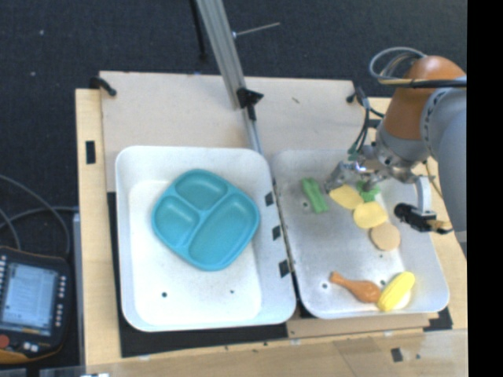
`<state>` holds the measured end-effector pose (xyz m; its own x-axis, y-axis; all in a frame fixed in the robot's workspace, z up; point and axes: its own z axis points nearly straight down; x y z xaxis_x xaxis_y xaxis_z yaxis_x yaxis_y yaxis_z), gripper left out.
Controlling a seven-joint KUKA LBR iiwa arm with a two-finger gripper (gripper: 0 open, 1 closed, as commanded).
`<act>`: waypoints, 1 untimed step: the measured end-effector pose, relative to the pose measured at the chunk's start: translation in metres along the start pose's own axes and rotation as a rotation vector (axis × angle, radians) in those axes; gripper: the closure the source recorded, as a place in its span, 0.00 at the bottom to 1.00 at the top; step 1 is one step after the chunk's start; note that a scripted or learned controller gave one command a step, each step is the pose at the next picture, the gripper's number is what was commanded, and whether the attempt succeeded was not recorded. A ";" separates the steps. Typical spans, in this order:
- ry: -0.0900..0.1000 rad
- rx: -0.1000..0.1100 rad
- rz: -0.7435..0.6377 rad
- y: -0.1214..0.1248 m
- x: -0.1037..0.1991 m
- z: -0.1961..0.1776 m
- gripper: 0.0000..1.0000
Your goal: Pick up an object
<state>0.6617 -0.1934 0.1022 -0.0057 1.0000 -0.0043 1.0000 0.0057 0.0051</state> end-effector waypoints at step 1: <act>-0.003 -0.002 -0.002 0.001 -0.001 -0.013 1.00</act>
